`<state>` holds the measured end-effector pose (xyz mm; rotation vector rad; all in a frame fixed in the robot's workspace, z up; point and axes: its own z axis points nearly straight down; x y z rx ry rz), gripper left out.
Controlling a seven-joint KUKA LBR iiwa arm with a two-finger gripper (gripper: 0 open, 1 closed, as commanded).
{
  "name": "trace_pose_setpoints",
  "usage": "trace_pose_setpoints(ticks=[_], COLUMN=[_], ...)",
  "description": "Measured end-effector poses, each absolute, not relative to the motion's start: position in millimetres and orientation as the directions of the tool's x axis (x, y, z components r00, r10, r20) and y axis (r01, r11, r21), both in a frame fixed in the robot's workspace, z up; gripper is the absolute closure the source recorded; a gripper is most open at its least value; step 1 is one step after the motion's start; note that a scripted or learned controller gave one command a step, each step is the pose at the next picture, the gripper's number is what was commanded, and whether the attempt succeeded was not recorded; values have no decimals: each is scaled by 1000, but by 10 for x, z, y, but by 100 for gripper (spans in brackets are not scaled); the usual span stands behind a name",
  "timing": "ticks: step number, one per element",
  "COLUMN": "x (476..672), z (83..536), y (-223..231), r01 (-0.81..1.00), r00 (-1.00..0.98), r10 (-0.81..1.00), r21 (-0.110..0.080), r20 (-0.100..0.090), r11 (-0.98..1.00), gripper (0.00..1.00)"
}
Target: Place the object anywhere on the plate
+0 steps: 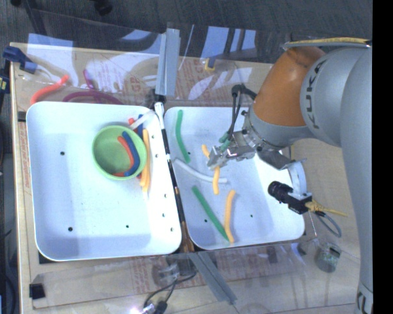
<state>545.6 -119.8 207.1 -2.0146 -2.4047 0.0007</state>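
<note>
Camera view: bench (105,267) lying over dark carpet, bearing two white bins. In the right bin (275,231), a green stick (209,211) and an orange stick (229,214) are lying near the front wall, open floor beside them. Gripper (217,157) is hovering mid-bin just above another orange stick (215,178); finger state, cannot tell. Farther left, the green plate (105,150) is sitting in the left bin (72,208), holding red and blue pieces.

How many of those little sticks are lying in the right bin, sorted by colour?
Green sticks: 2, one at the top left and one lower down.
Orange sticks: 3, at and.
White sticks: 1.
Total: 6 in the right bin.
</note>
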Motion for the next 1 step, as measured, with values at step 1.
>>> trace_pose_setpoints(ticks=[1], x=[5457], z=[2072], y=[-1198], r01=[985], r00=[-175], r10=[985], r21=[-3], r20=[3], r11=[175], gripper=[0])
